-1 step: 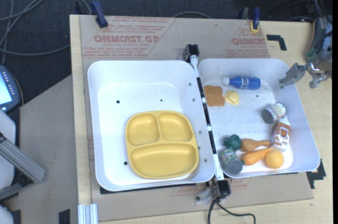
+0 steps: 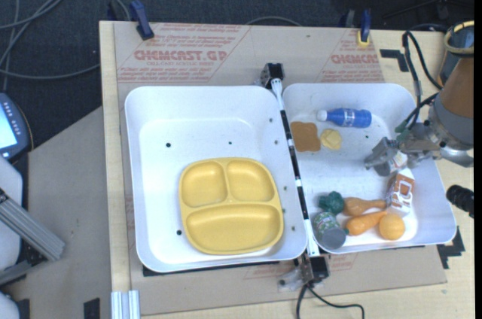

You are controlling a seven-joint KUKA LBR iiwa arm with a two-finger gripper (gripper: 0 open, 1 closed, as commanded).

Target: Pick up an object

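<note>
The arm reaches in over the right bin (image 2: 301, 93), and its gripper (image 2: 384, 154) hangs low above the bin floor – it looks like the reaching step, with nothing picked yet. I cannot tell how the gripper is set; it is dark and small. Just below it lie a little carton (image 2: 401, 192), an orange (image 2: 392, 226) and a toy drumstick (image 2: 360, 223). Next it needs to drop onto one thing. The left bin (image 2: 143, 122) holds a yellow tray (image 2: 230, 205).
</note>
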